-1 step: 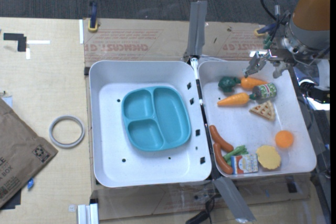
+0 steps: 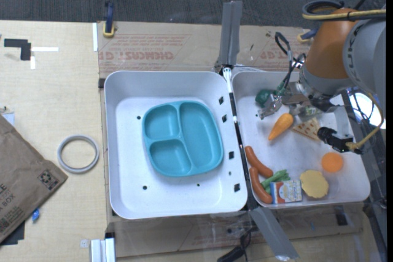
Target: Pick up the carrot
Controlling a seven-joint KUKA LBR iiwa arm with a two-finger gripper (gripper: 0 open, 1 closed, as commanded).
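Note:
The orange carrot (image 2: 280,126) lies tilted in the upper middle of the right bin (image 2: 359,193), thick end up and to the right, tip pointing down-left. My gripper (image 2: 287,110) hangs straight over the thick end, reaching in from the upper right. Its two silvery fingers (image 2: 268,110) stand apart, one on each side of the carrot's top. The gripper is open, and the carrot still rests on the bin floor.
Around the carrot lie a green toy (image 2: 265,96), a tan wedge (image 2: 307,127), two sausages (image 2: 258,160), an orange ball (image 2: 332,162), a yellow disc (image 2: 314,184) and a small carton (image 2: 286,192). The left bin (image 2: 123,193) holds a blue divided plate (image 2: 182,137). A tape ring (image 2: 78,152) lies on the bench.

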